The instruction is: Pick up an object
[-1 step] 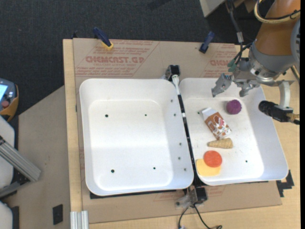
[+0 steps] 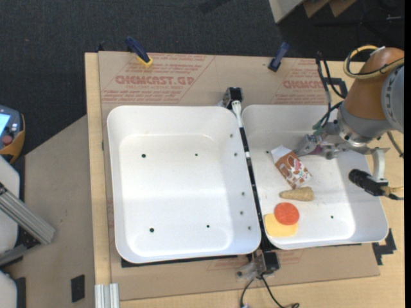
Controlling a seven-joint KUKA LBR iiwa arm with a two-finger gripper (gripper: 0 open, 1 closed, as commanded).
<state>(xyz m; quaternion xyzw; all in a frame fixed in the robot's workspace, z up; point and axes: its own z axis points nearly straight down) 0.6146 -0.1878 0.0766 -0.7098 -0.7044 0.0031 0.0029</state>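
Camera view right of centre: my gripper point(image 2: 313, 143), finger state I can't tell, hangs by the snack packet point(image 2: 292, 168), whose slick wrapper might slip away.

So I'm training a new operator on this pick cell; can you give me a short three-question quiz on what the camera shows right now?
1. True or false: the small printed red-and-white packet lies in the left white plastic bin.
2. Which item rests on the flat yellow disc? A) tan bread-like roll B) round red-orange ball C) the packet
3. Fill in: the grey arm's gripper hangs over the ____ white plastic bin.

Key: 1 false, it lies in the right bin. 2 B. 3 right.
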